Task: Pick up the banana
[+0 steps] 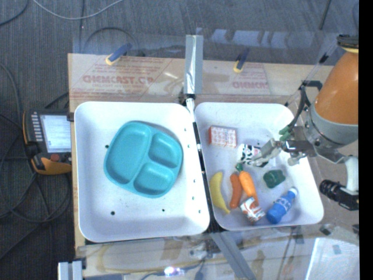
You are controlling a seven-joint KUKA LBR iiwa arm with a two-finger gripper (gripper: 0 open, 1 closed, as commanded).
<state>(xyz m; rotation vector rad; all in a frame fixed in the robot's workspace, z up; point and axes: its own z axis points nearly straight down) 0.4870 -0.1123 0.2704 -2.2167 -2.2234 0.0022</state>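
The yellow banana [218,192] lies at the left side of the right bin [303,217], near the front, beside two orange carrots [241,188]. My gripper [271,150] hangs over the middle right of that bin, above and to the right of the banana and well apart from it. It is close to a small black-and-white item [249,153] and a dark green item [273,178]. Nothing is seen held in it.
The right bin also holds a pink box [222,136] at the back, a small can [252,210] and a blue bottle [282,206] at the front. A blue divided plate [144,158] lies in the left bin [93,214]. The arm's orange band [344,89] looms at the right.
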